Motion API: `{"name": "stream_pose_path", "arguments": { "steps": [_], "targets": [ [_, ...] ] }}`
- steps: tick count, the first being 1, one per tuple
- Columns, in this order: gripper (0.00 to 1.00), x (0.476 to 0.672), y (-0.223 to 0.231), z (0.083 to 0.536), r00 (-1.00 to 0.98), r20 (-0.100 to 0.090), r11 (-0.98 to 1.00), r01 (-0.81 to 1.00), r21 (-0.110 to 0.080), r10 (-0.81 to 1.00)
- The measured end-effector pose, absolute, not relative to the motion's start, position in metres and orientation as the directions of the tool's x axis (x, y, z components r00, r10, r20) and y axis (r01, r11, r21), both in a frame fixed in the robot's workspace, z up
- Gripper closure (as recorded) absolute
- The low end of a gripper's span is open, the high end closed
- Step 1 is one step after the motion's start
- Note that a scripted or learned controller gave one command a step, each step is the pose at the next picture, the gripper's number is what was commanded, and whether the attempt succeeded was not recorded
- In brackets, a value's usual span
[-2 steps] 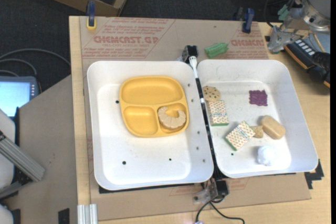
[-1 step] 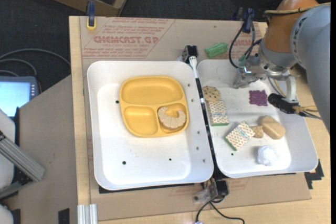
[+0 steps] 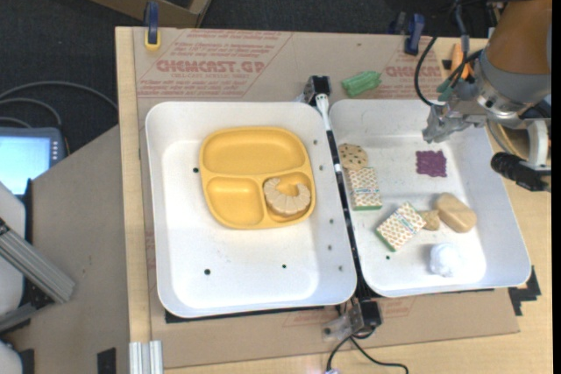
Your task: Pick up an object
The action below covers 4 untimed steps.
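Note:
The right bin (image 3: 491,276) holds several small objects: a purple bunch of grapes (image 3: 430,163), a tan bread-like piece (image 3: 456,213), a patterned packet (image 3: 401,226), a second patterned packet (image 3: 364,187), a round speckled cookie (image 3: 352,156) and a small white object (image 3: 443,258). My gripper (image 3: 436,131) hangs over the back of this bin, just above and slightly behind the grapes. Nothing shows between its fingers.
The left bin (image 3: 175,276) carries a yellow divided plate (image 3: 254,175) with a round sliced piece (image 3: 287,195) in its lower right compartment. A green object (image 3: 361,83) lies on the bench behind the right bin. Cables run by the arm at the right.

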<state>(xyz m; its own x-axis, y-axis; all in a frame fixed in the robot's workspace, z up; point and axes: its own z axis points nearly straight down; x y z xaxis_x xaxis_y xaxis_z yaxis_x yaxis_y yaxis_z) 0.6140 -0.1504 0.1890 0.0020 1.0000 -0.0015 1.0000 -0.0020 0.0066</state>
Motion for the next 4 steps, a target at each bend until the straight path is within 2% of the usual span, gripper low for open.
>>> {"name": "stream_pose_path", "arguments": {
  "steps": [1, 2, 3, 4],
  "targets": [
    [0.0, 0.614, -0.149, 0.182, 0.001, 0.001, -0.001, 1.0, -0.002, 1.0],
    [0.0, 0.598, -0.177, 0.142, 0.003, 0.001, -0.003, 1.0, -0.006, 1.0],
    [0.0, 0.615, -0.183, 0.083, -0.001, 0.0, 0.001, 1.0, 0.0, 1.0],
    [1.0, 0.617, -0.185, 0.099, 0.0, -0.004, 0.0, 1.0, 0.009, 1.0]
  ]
}}
